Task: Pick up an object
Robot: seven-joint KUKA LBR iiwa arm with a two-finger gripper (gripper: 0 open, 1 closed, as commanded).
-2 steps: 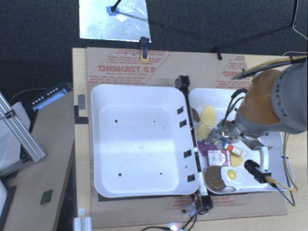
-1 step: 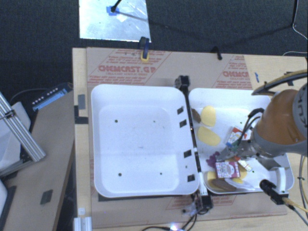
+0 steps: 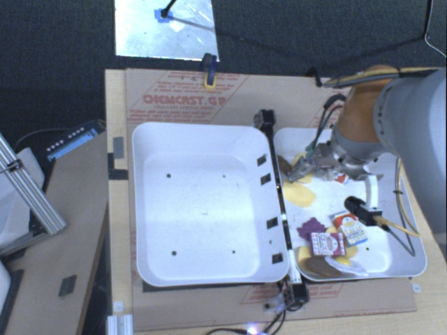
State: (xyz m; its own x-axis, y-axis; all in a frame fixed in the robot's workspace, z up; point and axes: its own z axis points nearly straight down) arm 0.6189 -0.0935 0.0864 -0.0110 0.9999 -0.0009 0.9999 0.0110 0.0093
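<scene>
Yellow is the colour nearest the work: a pale yellow disc (image 3: pixel 299 195) lies flat on the floor of the right bin (image 3: pixel 401 260), close to that bin's left wall, and it looks the likeliest thing to be picked. Just above the disc, toward the bin's far left corner, a smaller yellow piece (image 3: pixel 302 175) and something brown (image 3: pixel 285 165) lie against the wall. Below the disc sit a purple scrap (image 3: pixel 311 227), a small red-and-white packet (image 3: pixel 326 243), a red-and-blue packet (image 3: pixel 350 229) and a brown round thing (image 3: pixel 323 264) at the bin's near left corner.

The gripper (image 3: pixel 318 158) is down inside the right bin, above and just right of the disc, near the small yellow piece. Its tip is a tangle of grey metal and cable from this angle, so whether it is spread or closed I cannot tell, and nothing can be seen caught in it. The arm (image 3: pixel 412 124), with its orange band (image 3: pixel 361 114), leans in over the bin's far right side.

As a judgement, the task is at the reaching stage: the tool has arrived among the objects, but every item appears to rest on the bin floor, so grasping and lifting remain. The left bin (image 3: pixel 202 201), beside the right bin's left wall, holds no part in this so far.
</scene>
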